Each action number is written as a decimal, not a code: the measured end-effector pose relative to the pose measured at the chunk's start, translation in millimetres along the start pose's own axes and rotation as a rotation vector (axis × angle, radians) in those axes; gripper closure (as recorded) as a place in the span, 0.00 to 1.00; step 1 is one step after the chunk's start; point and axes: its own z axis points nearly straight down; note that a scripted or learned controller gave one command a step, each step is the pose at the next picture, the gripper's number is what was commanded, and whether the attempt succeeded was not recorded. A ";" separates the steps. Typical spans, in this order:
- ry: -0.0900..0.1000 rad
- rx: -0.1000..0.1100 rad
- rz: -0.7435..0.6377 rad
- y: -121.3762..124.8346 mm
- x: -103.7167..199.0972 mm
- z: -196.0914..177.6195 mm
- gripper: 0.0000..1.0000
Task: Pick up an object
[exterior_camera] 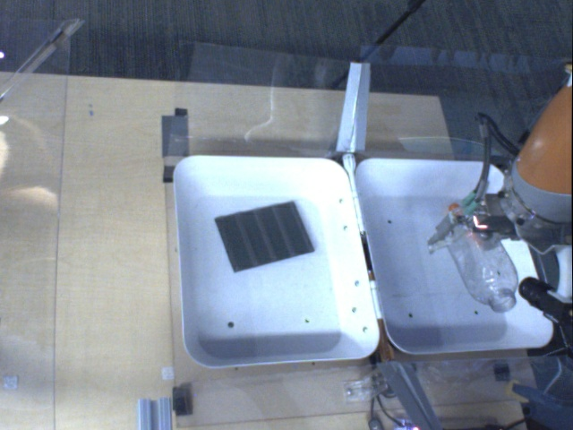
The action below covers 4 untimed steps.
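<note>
Item: clear plastic bottle — lies in the right bin, toward its 3 o'clock side, transparent, rounded, crinkled-looking, its outline faint against the white floor. It runs from about 11 o'clock to 5 o'clock, the fatter end toward 5.

Item: gripper — at the bottle's 11 o'clock end, directly over or against it; whether it is spread wide, narrowed, or clamping the bottle cannot be told, since metal parts and clear plastic overlap there. A small red light glows at the wrist.

Item: dark ribbed mat — flat, rectangular, charcoal, with lengthwise grooves; rests near the centre of the left bin, skewed slightly, well apart from the arm.

Item: bins — shallow, white, smooth, rounded corners, side by side on a pale wooden bench.

Risks, as judged: the bottle is light, slick and round — a squeeze off its axis could roll or squirt it toward the 3 o'clock wall. Thin plastic may also buckle and slip free on lifting. A contact near one end would leave the heavier part hanging, prone to swing out.
</note>
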 end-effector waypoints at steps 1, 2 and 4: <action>-0.001 -0.004 0.102 16.9 -39.7 -4.4 0.00; -0.002 -0.004 -0.012 70.2 -48.1 -9.3 0.00; -0.003 -0.009 -0.055 95.6 -89.0 135.4 1.00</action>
